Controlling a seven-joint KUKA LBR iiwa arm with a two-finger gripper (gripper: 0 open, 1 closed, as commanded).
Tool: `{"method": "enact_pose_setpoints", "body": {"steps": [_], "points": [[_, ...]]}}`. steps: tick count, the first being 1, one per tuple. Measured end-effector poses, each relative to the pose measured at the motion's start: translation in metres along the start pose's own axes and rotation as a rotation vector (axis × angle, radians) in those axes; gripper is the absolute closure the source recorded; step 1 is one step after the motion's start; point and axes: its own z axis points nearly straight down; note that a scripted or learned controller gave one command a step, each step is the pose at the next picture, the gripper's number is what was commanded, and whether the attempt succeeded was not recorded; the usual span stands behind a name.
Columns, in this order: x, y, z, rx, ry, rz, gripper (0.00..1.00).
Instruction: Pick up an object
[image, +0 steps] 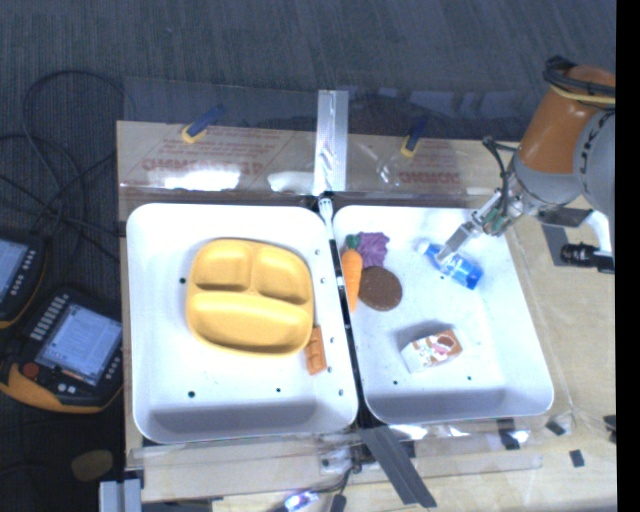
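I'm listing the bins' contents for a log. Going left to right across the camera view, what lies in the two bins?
Yellow tray → orange piece → carrot → brown disc → white carton → blue object, with the gripper just above it. The purple item beside the carrot top overlaps, so I leave it out.

Lab bench, my station: two white bins (150, 300) on a board, teach pendant (60, 350) and loose cables (60, 130) on grey carpet (250, 40) left of me.

black cables (50, 130) | pendant (65, 350) on floor | clamps (202, 124)
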Motion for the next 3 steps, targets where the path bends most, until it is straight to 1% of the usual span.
{"method": "enact_pose_setpoints", "body": {"steps": [1, 2, 3], "points": [[0.001, 0.004, 0.043, 0.007, 0.019, 0.055, 0.00], [-0.001, 0.006, 0.034, -0.004, -0.003, 0.054, 1.00], [0.001, 0.001, 0.047, 0.016, 0.014, 0.451, 1.00]]}}
